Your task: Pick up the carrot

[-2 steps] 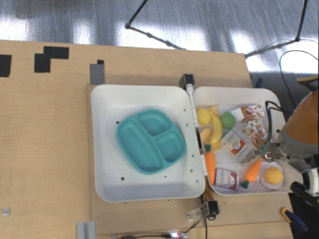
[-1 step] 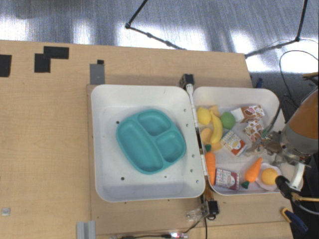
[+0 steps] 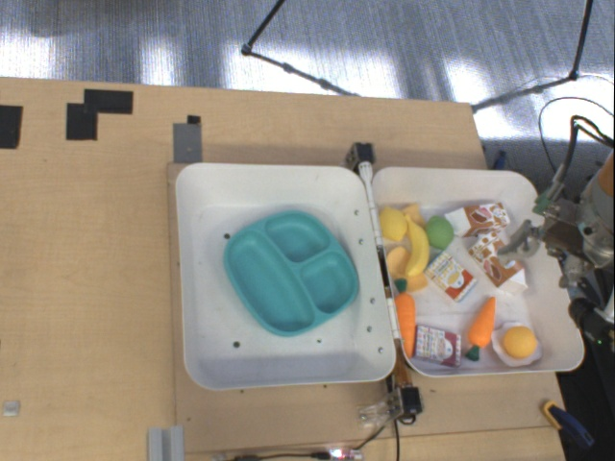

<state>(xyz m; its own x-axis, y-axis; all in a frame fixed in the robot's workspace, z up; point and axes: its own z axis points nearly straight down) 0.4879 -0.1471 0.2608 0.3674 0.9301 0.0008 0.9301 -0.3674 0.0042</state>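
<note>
Two white bins (image 3: 192, 257), tan bench (image 3: 86, 286), grey floor (image 3: 144, 27)

Two bins sit side by side on the desk (image 3: 86, 286). The left bin (image 3: 192, 257) holds a divided plate (image 3: 290, 271) near its middle. In the right bin (image 3: 557, 349), a banana (image 3: 415, 243) lies along the left wall, one carrot (image 3: 406, 321) below it, another carrot (image 3: 481, 324) toward the front edge, small packets (image 3: 452, 277) between them. The gripper (image 3: 527, 238) reaches over the right edge.
</note>
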